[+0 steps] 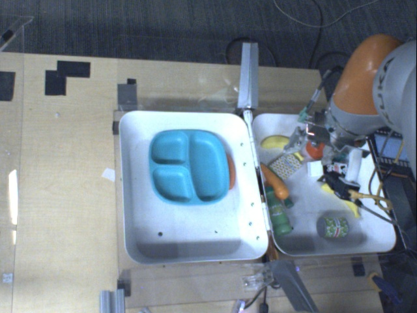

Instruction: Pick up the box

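Camera view, my console: the gripper (311, 137) hangs over the right bin (384, 240), just beside the patterned box (285, 166); its grip I cannot tell. A blue tray (189, 165) fills the left bin (133, 194).

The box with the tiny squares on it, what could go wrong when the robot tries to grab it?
The box lies tilted and crowded, with a carrot touching its lower edge and a yellow thing just above, so the claw might nudge or catch those instead. The box also sits close to the wall between the bins, leaving little room on that side, so it may slip away.
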`<state>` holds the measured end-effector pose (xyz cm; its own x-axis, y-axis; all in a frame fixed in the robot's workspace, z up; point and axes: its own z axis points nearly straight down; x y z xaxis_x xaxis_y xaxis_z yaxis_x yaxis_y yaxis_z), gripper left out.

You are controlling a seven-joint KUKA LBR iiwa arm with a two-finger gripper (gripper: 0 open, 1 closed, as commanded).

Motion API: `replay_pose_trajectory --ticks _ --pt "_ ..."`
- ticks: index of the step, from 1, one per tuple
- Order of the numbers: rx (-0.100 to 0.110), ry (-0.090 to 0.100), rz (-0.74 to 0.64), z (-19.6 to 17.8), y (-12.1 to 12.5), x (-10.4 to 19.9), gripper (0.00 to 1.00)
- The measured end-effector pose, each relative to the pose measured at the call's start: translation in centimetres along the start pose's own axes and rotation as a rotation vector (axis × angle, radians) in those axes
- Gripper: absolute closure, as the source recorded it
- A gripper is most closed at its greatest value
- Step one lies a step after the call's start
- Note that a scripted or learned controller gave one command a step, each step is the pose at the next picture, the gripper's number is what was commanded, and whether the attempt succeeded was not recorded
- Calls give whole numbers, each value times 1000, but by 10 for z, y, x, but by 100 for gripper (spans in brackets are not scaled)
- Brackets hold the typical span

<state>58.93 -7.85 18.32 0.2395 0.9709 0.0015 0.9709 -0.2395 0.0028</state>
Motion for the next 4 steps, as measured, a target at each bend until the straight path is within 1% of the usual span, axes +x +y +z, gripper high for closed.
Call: replay_pose_trajectory --ticks 1,2,3,4 --pt "1 0 -82 59 -27 -15 0" --pt "-1 0 -412 0 -34 32 0" --pt "1 0 -364 1 -101 37 0" --pt "2 0 -403 -16 -95 72 0"
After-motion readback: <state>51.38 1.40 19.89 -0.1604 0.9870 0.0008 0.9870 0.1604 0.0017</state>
